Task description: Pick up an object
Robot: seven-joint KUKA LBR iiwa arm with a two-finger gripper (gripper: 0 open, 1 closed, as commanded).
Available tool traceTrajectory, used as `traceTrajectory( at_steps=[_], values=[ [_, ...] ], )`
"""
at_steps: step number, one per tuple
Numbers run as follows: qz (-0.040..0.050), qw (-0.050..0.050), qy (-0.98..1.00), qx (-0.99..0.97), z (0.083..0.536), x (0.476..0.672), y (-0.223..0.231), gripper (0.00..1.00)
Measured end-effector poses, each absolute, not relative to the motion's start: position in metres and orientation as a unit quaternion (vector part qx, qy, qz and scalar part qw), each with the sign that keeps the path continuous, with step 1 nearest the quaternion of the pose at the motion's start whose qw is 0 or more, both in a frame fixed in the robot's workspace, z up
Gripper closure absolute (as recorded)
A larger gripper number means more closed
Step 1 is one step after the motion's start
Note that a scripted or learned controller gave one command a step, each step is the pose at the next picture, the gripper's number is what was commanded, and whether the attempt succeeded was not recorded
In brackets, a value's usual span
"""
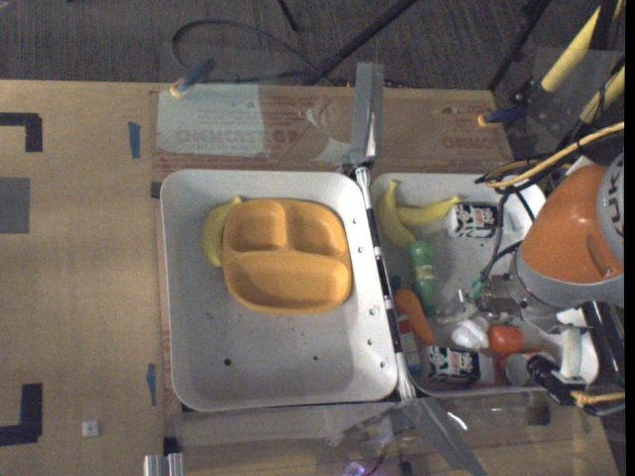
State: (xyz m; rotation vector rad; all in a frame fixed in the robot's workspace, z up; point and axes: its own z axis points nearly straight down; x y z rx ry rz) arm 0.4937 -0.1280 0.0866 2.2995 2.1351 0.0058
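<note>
Here the left bin (189, 365) holds an orange divided plate (286, 254) with three compartments, lying flat in the bin's upper half; a yellow object (212, 234) protrudes from under its left edge. The right bin (437, 184) holds a yellow banana (407, 216) at top left, a small black-and-white carton (474, 218) beside it, a green bottle (424, 274), an orange carrot (413, 314), a second black-and-white carton (454, 365) and a red-orange item (505, 340). The grey arm (571, 241), with its orange band, hangs over the right bin's right side. Whether the gripper is open or closed cannot be told.
</note>
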Motion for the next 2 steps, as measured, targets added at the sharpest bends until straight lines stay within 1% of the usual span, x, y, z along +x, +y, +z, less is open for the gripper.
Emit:
traceTrajectory(
  at_steps=[1,2],
  values=[
    [0.0017,0.002,0.678,0.735,0.086,0.545,-0.121,0.00],
    [0.0010,0.003,0.784,0.621,0.086,0.602,-0.117,0.00]
  ],
)
